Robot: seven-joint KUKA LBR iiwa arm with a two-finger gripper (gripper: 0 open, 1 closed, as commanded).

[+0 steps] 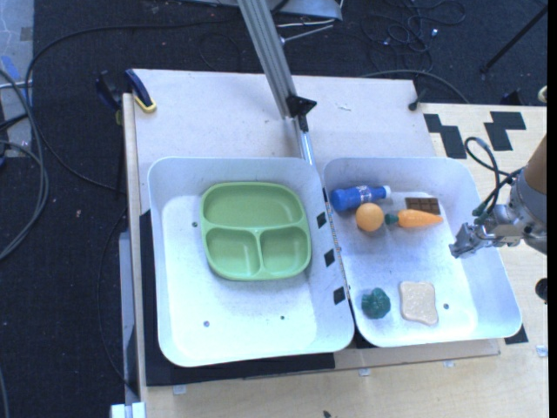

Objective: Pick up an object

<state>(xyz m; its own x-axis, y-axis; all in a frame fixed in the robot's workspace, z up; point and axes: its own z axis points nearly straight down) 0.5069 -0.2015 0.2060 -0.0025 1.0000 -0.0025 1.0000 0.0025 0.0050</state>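
Left bin (174, 320): green divided tray (257, 230). Right bin (487, 307): blue bottle (356, 197) at far left, orange ball (370, 218) just near it, carrot (419, 219) right of ball, brown block (422, 205) beyond carrot, teal lump (376, 303) and bread slice (419, 302) near. Gripper (461, 244) above right rim; jaw state cannot be told.
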